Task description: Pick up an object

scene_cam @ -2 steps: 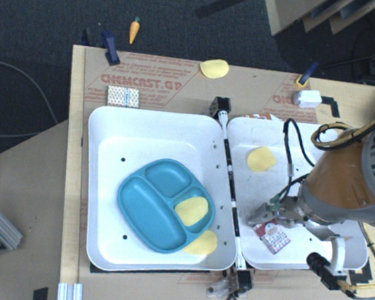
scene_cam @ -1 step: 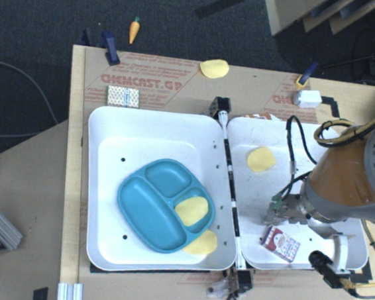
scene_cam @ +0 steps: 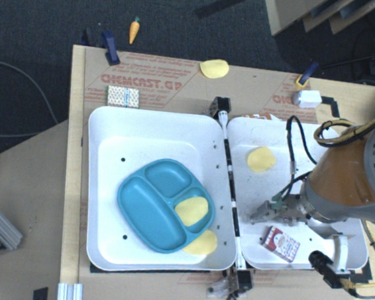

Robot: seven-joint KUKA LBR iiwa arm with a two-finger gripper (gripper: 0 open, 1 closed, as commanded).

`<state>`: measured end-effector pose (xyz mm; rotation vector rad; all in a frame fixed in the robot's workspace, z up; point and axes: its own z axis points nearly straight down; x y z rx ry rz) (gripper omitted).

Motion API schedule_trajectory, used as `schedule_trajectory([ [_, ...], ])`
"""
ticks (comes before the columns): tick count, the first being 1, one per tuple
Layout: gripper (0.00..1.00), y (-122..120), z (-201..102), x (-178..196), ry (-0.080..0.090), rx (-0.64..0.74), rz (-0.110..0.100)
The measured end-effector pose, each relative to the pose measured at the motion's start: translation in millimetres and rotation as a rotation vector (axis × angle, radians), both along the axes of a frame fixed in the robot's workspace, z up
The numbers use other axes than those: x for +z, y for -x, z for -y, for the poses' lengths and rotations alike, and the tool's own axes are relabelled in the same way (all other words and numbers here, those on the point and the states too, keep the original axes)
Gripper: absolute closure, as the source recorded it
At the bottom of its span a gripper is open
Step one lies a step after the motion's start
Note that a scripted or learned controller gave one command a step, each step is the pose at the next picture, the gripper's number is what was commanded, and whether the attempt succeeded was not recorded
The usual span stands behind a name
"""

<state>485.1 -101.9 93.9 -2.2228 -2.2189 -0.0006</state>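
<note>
far up-left of the gripper, off the bench, an orange carrot toy (scene_cam: 134,30) lies on the dark floor. a blue clamp (scene_cam: 109,46) sits at the bench (scene_cam: 174,85) edge near it. a small patterned packet (scene_cam: 123,96) lies on the bench just above the left bin (scene_cam: 101,143).

well left of the gripper, in the left bin, a blue divided plate (scene_cam: 148,208) lies flat, set diagonal in the view. a yellow lump (scene_cam: 192,210) sits in the plate's small compartment on the gripper side. a pale yellow slice (scene_cam: 201,243) lies against the plate's lower right rim; can't tell if it is partly under.

well above and left of the gripper, a yellow disc (scene_cam: 214,68) lies on the bench, outside both bins.

the gripper (scene_cam: 264,214) is low in the right bin (scene_cam: 272,138), near that bin's left wall, tip pointing left. open or closed: cannot tell, too blurred.

task things, both in the right bin:
- a yellow chip (scene_cam: 261,159) lies above the gripper, apart from it, flat on the bin floor.
- a red and white packet (scene_cam: 279,243) lies just below and right of the gripper tip, flat. it is close, but contact can't be told.

up-right of the gripper, a white block (scene_cam: 308,97) and a blue clip (scene_cam: 307,73) sit on the bench past the bin's top edge.

right of the gripper, the arm (scene_cam: 344,179) with its orange band hangs over the right bin.
</note>
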Motion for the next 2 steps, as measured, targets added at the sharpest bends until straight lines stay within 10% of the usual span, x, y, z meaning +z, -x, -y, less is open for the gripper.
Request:
schedule_trajectory([
  [1,0.0,-70,51,106,0.002,0.002,0.002],
  [2,0.0,-85,20,18,0.0,0.002,-0.002],
])
